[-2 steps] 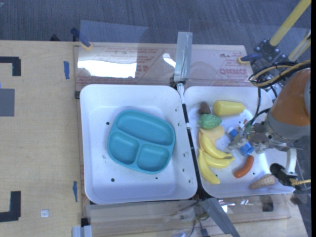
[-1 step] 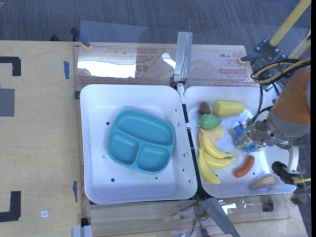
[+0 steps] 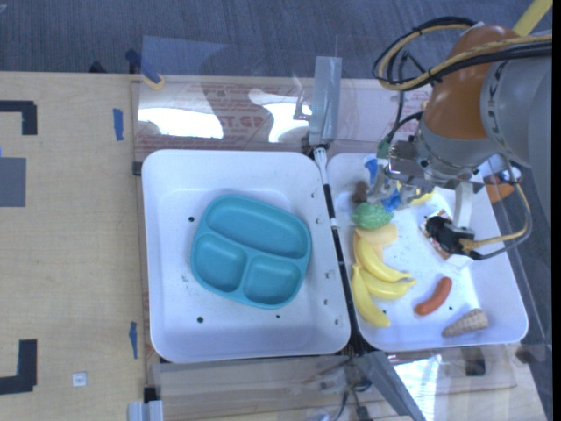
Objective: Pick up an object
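A: What does the camera view give us on the left?

B: The left bin [image 3: 166,261] holds a teal divided plate [image 3: 252,250], lying flat near its middle, three compartments facing up.

A: And the right bin [image 3: 500,305]?

B: That is where the toys are. Two bananas [image 3: 377,274] lie side by side along its left wall, touching each other. A green leafy toy [image 3: 372,217] sits just above them, with a small dark piece touching its upper edge. A red sausage [image 3: 433,296] lies tilted toward the lower right, apart from the bananas, and an ice-cream cone [image 3: 465,323] lies on its side near the bottom corner.

A: Where is the arm?

B: The arm [image 3: 491,86] reaches in from the right, orange band uppermost. The gripper [image 3: 392,185] hangs over the bin's upper left part, just above the green toy.

A: Is it holding anything?

B: I cannot tell; the fingertips blur into blue and yellow bits beneath them, so whether they are spread or closed is unclear.
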Robot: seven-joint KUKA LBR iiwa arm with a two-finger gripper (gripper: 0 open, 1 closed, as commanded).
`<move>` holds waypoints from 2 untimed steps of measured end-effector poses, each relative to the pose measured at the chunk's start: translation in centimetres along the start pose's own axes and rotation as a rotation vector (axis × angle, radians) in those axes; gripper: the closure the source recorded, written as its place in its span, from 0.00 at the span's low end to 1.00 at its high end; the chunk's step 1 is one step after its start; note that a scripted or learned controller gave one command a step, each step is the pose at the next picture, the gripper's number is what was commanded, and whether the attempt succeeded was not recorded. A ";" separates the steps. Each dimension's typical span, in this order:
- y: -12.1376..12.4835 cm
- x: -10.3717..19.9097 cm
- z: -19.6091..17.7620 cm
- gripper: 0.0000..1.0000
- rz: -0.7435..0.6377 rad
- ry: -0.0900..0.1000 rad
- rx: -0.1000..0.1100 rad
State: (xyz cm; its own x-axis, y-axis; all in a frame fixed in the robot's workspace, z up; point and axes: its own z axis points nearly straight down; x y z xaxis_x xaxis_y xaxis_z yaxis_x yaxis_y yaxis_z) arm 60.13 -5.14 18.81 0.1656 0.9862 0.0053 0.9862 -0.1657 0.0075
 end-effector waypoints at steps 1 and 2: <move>-4.9 0.8 0.4 1.00 0.099 -0.005 0.012; -0.7 4.3 0.4 1.00 0.156 -0.006 0.008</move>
State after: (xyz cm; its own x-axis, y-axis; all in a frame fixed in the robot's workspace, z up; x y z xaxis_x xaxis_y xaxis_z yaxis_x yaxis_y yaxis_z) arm 60.17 -0.81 18.38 0.3165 0.9486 -0.0006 0.9486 -0.3165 -0.0010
